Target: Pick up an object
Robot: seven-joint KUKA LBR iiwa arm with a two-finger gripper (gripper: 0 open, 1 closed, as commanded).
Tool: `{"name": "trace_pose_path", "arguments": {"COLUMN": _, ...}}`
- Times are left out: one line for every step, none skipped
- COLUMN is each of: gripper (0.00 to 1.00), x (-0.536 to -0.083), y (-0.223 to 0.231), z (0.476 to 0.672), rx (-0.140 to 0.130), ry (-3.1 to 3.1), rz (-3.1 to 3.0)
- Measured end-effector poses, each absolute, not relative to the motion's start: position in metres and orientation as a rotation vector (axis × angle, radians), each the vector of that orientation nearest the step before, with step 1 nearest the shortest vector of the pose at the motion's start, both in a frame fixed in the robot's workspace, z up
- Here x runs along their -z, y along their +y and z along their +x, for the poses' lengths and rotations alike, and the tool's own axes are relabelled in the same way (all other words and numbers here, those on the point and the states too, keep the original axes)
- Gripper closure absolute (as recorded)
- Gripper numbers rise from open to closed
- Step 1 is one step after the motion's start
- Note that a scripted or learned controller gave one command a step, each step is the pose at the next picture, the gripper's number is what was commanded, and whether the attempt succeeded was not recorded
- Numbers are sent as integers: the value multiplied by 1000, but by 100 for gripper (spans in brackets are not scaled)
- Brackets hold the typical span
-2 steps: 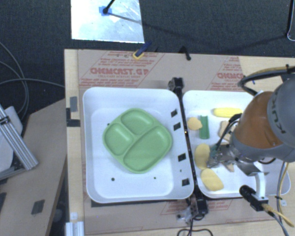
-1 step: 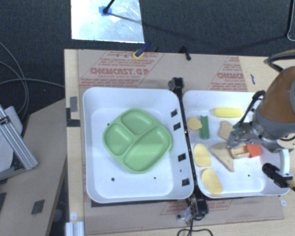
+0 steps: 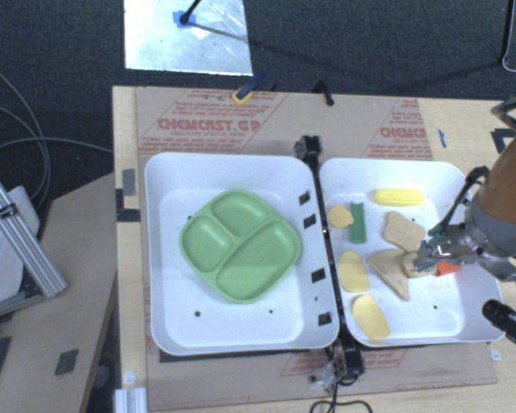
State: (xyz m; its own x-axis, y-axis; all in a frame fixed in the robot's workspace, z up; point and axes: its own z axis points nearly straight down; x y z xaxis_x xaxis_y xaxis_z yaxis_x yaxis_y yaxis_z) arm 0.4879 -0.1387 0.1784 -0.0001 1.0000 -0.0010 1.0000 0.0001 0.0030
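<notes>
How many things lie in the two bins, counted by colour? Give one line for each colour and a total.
Yellow: 4, the corn cob, the small piece and two ovals
Tan: 2, the bread slice and the wedge
Green: 2, the divided plate and the stick
Orange-red: 1, the piece by the gripper
Total: 9

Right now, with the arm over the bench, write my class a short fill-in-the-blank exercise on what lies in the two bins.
1. The green divided plate lies in the ____ bin.
2. The corn cob in the right bin is coloured ____.
3. The plate has ____ compartments.
4. The claw is low over the ____ bin, beside tan pieces.

Missing words: left; yellow; three; right
</notes>
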Motion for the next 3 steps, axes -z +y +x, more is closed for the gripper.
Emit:
{"name": "trace_pose_path", "arguments": {"gripper": 100, "x": -185, "y": -64, "z": 498, "rx": -7, "ry": 2234, "rz": 2208}}
{"name": "trace_pose_path", "arguments": {"gripper": 100, "x": -184, "y": -14, "z": 497, "rx": -4, "ry": 2232, "rz": 2211}}
{"name": "trace_pose_path", "arguments": {"gripper": 100, "x": -191, "y": 47, "z": 487, "rx": -5, "ry": 2234, "rz": 2210}}
